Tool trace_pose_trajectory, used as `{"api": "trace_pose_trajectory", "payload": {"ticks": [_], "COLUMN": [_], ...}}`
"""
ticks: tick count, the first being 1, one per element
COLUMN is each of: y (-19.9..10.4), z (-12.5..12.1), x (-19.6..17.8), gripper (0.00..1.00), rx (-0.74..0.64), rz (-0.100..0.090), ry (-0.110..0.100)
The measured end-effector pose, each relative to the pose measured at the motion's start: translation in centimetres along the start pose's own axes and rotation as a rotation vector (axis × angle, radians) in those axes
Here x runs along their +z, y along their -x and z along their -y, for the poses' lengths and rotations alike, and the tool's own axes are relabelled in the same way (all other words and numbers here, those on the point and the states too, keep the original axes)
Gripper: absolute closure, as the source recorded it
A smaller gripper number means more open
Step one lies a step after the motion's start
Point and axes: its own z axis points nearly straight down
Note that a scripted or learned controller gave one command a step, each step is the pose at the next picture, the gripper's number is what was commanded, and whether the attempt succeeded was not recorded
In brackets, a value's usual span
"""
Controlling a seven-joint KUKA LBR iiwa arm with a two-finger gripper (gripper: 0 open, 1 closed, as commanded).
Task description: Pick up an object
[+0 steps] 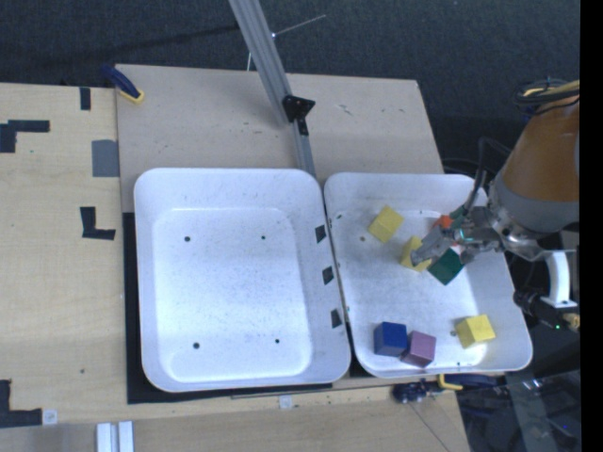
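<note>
Nearest me, blue block [390, 337] and purple block [420, 347] sit at the right bin's [363, 347] six o'clock. Farther back, gripper [435, 250] reaches the green block [447, 266] at three o'clock; grasp unconfirmed. Next I judge: close, lift.

White bins [236, 188]; yellow [385, 224], green [447, 267], blue [390, 338], purple [420, 347] blocks.

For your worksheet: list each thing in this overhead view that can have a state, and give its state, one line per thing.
Gripper: low in the right bin, at the green block; grip unclear.
Green block: tilted, beside the gripper.
Yellow block: lying loose, apart.
Second yellow block: lying loose near the bin's corner.
Blue block: touching the purple block.
Right bin: holds all the blocks.
</note>
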Motion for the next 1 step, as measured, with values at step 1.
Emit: {"api": "trace_pose_trajectory", "payload": {"ticks": [1], "y": [0.02], "z": [0.0], "x": [-0.01], "gripper": [0.0], "rx": [0.0], "rz": [0.0], "ry": [0.0]}}
